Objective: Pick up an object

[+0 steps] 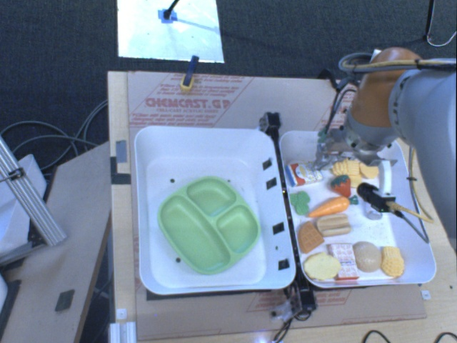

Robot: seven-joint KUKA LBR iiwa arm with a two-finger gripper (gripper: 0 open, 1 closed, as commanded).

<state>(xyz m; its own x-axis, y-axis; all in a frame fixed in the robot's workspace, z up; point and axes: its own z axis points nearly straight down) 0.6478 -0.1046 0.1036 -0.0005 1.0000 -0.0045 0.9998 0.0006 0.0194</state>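
The arm reached in over the right bin, and the gripper hung low at that bin's far-left corner, just above a small white-and-red carton (whether it was clenched or released I could not tell; the wrist hid it). Nothing was visibly held. The step in hand looked like the descent onto a target, with the pick itself not yet made.

Everything worth picking lay in the right bin. The carton sat near its far-left corner, with a yellow crinkled piece beside it toward the bin's middle. A toy carrot lay in the middle, a green vegetable against the bin's left wall, and a red piece between carrot and crinkled piece. Toward the near rim sat a bread slice, a sausage, a yellow round and a waffle-like biscuit.

The left bin, just beside the right bin across the divider, carried a green sectioned tray.

Next, by my reckoning, the gripper needed to settle squarely over the carton, close on it, then lift clear of the crowded neighbours.
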